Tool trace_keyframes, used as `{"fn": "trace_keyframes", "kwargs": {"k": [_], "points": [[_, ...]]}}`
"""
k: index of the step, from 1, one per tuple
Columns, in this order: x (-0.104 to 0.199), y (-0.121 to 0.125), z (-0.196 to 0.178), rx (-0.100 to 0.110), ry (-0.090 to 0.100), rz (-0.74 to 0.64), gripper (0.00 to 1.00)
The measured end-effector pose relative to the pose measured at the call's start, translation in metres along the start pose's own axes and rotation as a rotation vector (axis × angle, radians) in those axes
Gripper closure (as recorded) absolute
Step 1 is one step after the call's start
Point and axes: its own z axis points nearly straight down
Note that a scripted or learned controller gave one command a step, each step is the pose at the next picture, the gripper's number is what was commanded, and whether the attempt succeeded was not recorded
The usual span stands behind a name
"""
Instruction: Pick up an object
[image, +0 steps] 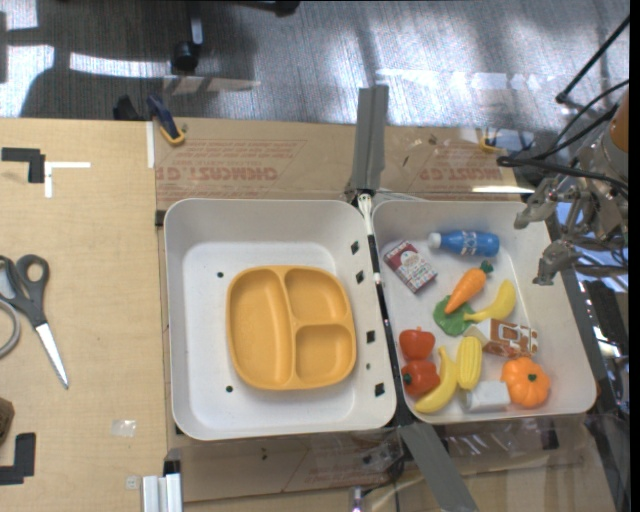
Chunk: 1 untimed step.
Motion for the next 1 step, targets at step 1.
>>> {"fn": "trace_keyframes", "kwargs": {"k": [1], "points": [[-0.0021,0.0043,0.1398,0.007,-0.019,-0.136,0.00]]}}
